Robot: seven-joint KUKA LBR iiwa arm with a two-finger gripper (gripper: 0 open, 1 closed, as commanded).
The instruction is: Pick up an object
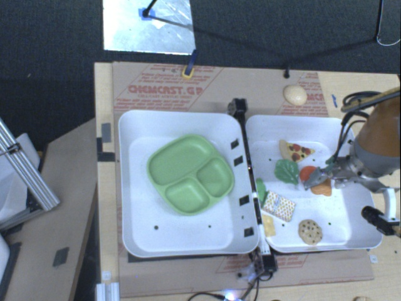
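The end effector is seen low in the right bin, reaching in from the right among a cluster of toy foods. Whether it is spread or closed cannot be told, since its tip is merged with a red piece and an orange piece. No object is shown clearly pinched, so nothing can be counted as held.

The likeliest target is judged to be the red piece, which lies touching the end effector and just beside a green leafy piece. A pizza slice is placed just above, a patterned cracker and a cookie lower down. A green divided plate is left in the left bin.

Because the pieces are crowded, two could be clamped together, or the red piece could be nudged aside and nothing taken. A shallow, flat item may also be slipped over if the approach is made too high.
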